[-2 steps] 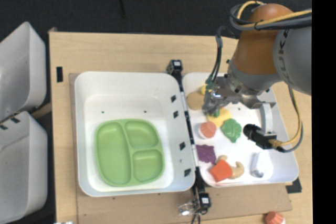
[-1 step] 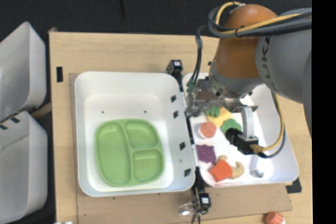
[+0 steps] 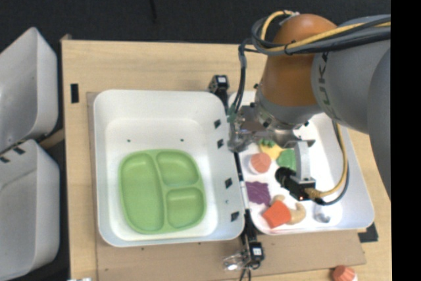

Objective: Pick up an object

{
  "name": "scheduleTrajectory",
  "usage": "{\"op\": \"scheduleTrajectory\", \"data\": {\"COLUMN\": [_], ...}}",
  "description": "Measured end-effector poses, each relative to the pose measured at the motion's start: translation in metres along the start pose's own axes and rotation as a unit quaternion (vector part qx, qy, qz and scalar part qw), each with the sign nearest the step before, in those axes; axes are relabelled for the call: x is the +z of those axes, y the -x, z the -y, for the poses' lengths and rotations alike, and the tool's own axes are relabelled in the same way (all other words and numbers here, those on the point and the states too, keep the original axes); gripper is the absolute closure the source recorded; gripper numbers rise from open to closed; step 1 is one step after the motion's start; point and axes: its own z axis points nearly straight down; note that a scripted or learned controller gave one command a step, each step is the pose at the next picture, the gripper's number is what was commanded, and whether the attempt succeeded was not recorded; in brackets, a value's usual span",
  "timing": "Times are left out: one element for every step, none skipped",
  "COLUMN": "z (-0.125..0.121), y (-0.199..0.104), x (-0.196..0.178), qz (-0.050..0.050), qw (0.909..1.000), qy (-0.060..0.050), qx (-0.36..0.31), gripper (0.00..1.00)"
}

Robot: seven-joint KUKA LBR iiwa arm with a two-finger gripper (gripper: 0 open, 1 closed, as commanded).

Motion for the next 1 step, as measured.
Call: {"op": "scheduleTrajectory", "data": {"z": [-0.0093], "y": [0.0089], "x": [-0.0128], "qz": [0.0], "qw": [1.0], "qy": [0.001], "qx": [0.002], "gripper": [1.0]}}
